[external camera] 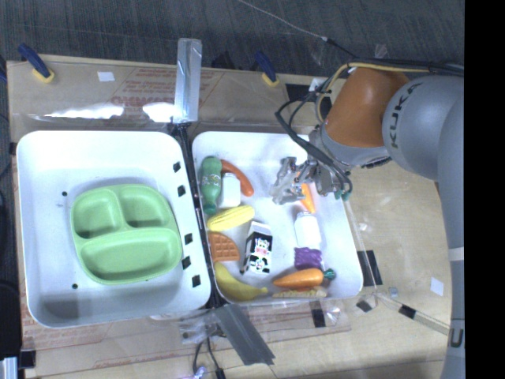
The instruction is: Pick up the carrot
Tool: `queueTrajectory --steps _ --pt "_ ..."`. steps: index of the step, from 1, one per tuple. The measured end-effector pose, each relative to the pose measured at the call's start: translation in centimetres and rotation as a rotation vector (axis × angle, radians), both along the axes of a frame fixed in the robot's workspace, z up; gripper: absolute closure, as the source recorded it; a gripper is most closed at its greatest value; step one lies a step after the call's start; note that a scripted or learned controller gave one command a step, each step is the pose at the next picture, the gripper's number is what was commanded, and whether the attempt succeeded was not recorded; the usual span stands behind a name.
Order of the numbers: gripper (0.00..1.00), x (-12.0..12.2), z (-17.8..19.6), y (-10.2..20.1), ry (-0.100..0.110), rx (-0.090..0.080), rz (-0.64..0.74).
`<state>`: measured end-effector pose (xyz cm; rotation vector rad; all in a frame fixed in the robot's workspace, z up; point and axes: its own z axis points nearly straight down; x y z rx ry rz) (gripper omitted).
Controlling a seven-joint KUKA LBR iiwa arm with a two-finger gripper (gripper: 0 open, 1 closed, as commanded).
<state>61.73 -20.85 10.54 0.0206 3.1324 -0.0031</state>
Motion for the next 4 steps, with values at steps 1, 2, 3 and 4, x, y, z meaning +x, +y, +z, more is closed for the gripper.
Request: queueTrajectory --steps 1,2,3,4 --pt "0.0 0.0 0.0 0.0 0.001 0.0 0.0" --pt "1.0 0.2 1.1 0.1 -0.005 -0.002 0.003" --pt "0.0 0.1 1.1 0.1 -0.005 -0.001 0.003" --pt "1.0 0.3 2.2 0.1 -0.011 -0.004 0.005"
